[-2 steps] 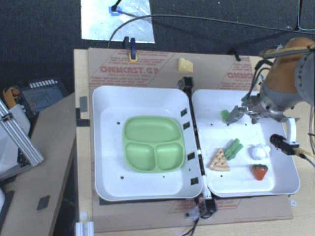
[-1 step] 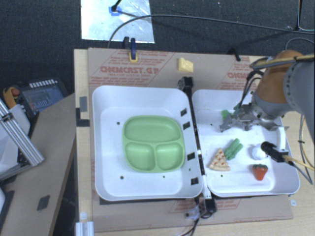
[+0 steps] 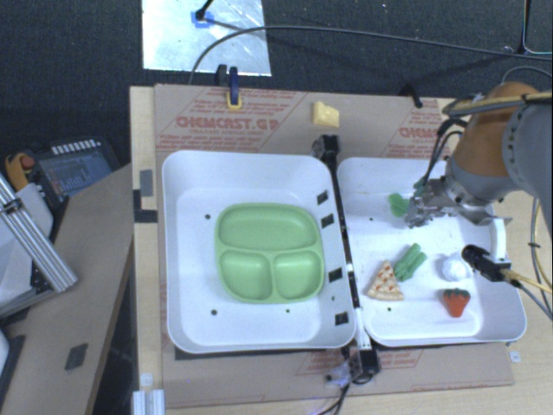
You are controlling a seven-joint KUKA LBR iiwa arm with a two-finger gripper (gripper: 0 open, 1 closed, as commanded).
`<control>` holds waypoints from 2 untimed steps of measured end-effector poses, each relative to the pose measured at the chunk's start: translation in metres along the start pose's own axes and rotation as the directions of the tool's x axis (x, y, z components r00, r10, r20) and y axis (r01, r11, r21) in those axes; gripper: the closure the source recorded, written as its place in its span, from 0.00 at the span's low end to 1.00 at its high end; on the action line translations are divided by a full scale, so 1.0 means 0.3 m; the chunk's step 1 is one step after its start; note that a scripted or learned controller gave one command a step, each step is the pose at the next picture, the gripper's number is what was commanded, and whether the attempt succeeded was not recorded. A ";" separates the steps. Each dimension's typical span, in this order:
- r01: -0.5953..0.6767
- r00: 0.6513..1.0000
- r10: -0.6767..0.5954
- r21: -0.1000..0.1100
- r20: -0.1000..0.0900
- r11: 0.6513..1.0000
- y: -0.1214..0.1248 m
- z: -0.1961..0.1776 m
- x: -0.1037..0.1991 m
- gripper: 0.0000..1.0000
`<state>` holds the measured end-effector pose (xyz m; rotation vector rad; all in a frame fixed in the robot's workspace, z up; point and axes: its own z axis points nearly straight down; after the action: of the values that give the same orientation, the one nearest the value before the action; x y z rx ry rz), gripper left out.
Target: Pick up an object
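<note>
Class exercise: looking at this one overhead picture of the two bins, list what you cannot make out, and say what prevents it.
- Pincer: open or shut, too small and dark.
- Small green item beside it: its identity, and whether they touch.
- Round white object: identity, pale against the right bin.
- Arm: cut off by the right edge.
</note>
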<state>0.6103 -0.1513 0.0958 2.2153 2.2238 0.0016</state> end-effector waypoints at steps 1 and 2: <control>-0.002 1.000 0.002 -0.003 0.000 1.000 0.006 -0.147 -0.015 1.00; 0.000 1.000 0.000 -0.002 0.000 1.000 0.007 -0.291 -0.016 1.00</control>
<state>0.6121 -0.1559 0.1831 2.2139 2.2233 0.0037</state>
